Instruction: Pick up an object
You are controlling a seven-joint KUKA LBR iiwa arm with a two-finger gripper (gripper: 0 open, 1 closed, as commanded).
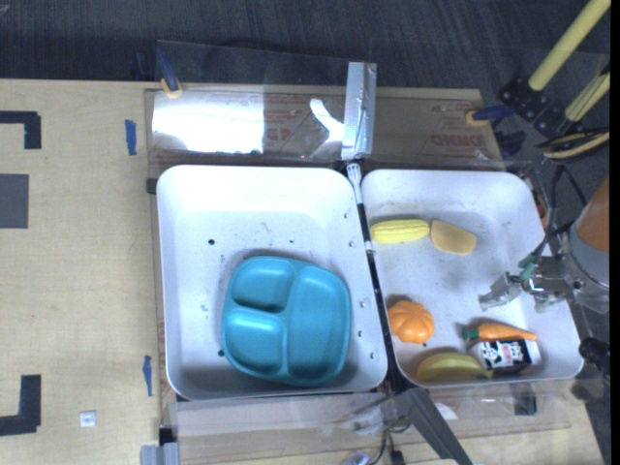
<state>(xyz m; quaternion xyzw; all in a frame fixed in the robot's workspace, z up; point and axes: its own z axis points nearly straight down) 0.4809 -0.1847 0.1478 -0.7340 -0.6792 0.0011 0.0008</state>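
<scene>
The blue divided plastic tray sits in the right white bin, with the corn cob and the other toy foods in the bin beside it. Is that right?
Not quite. The camera view shows the blue divided plastic tray in the left white bin, not the right. The yellow corn cob and the other toy foods lie in the bin beside it, the right white bin.

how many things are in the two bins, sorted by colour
Blue: 1, the blue plastic divided plate in the left bin
Yellow: 3, the yellow corn cob, pale yellow potato-shaped piece and yellow-green banana, all in the right bin
Orange: 2, the small orange pumpkin and orange carrot
Black and white: 1, the small black-and-white can
Total: 7
</scene>
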